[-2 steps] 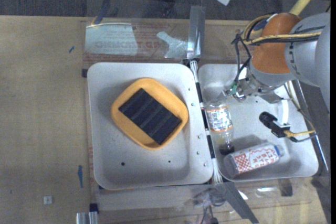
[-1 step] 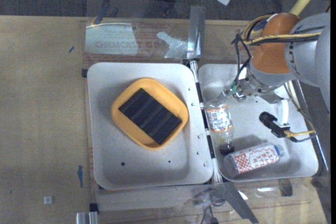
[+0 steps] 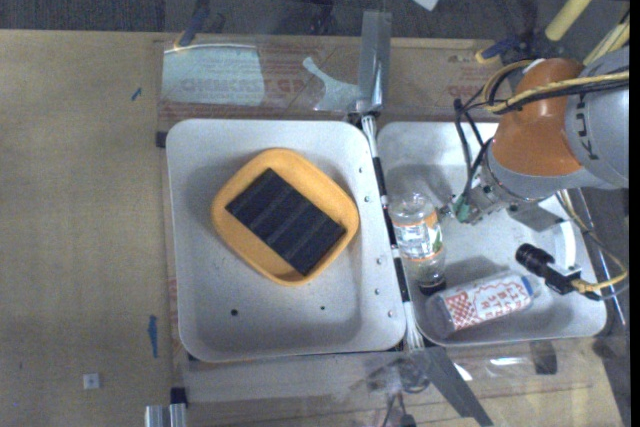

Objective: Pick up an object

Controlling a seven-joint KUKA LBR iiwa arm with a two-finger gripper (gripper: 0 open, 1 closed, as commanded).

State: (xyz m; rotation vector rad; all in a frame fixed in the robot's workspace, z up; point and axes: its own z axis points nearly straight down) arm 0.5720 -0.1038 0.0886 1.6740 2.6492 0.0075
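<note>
Two things lie in the right bin (image 3: 590, 320): a clear bottle (image 3: 418, 240) and a red-patterned packet (image 3: 487, 302). Both lie just beside the gripper (image 3: 468, 208), the bottle left of it.

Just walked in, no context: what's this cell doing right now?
The grey KUKA arm with the orange band reaches in from the right over the right white bin, its tool low near the clear plastic bottle with the orange-and-green label. Nothing is visibly held. A red-and-white patterned packet lies in the same bin. The left white bin holds an orange-rimmed, rounded-square object with a dark ribbed top, untouched.
</note>
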